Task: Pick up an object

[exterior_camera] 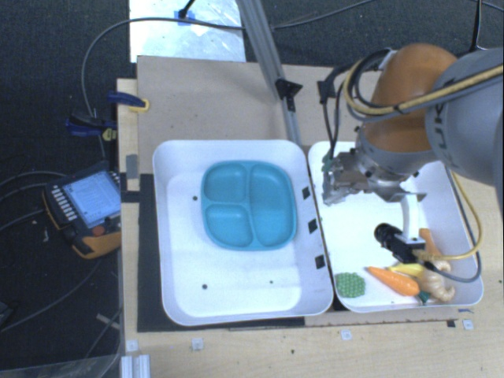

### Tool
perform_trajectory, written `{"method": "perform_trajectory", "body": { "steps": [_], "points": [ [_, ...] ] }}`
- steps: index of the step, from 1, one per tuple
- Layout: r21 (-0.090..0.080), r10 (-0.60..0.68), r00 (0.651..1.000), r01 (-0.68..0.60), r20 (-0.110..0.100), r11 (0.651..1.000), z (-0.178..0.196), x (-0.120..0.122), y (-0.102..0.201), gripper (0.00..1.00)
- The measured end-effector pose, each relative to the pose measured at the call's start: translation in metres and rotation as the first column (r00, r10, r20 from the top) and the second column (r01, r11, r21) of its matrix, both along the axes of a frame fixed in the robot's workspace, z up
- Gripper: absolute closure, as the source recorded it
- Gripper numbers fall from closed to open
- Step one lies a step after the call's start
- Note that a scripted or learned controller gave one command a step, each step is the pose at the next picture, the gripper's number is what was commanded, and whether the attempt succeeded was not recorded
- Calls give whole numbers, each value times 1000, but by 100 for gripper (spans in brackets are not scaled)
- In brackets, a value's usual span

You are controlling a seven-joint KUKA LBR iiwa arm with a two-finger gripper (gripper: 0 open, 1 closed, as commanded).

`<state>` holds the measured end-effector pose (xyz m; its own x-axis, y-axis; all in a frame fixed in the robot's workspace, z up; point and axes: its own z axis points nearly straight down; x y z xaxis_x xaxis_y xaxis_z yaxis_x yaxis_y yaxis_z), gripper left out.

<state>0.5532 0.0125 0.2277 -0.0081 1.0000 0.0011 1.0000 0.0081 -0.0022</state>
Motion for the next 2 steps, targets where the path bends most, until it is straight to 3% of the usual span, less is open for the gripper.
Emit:
{"method": "perform_trajectory", "body": {
  "steps": [2],
  "points": [
    [1,1,1000,-1,0,1000,-3,-53,85,100]
  ]
}}
